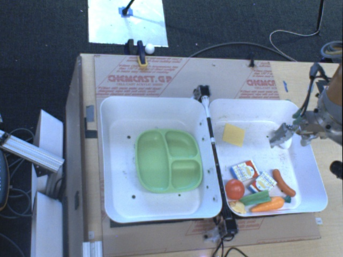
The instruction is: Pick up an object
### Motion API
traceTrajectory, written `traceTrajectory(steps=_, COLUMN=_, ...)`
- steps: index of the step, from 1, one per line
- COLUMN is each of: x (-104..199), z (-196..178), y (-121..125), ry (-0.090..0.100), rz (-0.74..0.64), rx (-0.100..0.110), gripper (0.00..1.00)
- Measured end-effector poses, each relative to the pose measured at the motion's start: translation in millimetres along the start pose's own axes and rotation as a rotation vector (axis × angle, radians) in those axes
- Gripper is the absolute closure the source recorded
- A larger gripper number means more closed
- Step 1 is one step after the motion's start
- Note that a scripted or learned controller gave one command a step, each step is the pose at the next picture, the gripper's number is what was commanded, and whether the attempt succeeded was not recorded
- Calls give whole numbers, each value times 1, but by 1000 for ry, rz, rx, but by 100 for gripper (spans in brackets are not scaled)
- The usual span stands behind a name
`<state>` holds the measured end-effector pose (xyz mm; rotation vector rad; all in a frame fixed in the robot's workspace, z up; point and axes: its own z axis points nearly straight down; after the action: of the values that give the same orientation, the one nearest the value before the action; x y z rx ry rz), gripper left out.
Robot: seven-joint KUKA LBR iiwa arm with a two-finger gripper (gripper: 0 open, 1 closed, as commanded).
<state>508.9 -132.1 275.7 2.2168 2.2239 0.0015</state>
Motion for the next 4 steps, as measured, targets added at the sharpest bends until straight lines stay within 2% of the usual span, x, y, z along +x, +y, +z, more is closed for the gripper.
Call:
traceTrajectory(steps=1, x=-1, z=143, y=80, ry=1, rz=0, rx=4, gripper=0)
traceTrajectory(steps=2, x=32, z=192, y=46, ry=1, rz=1, rx=2, gripper=0)
traceTrajectory(steps=3, x=39, z=191, y=110, ry=0, rz=-1, rx=-2, gripper=0)
traceTrajectory(steps=4, x=39, z=180, y=111, ry=0, rz=-2, rx=-3, gripper=100)
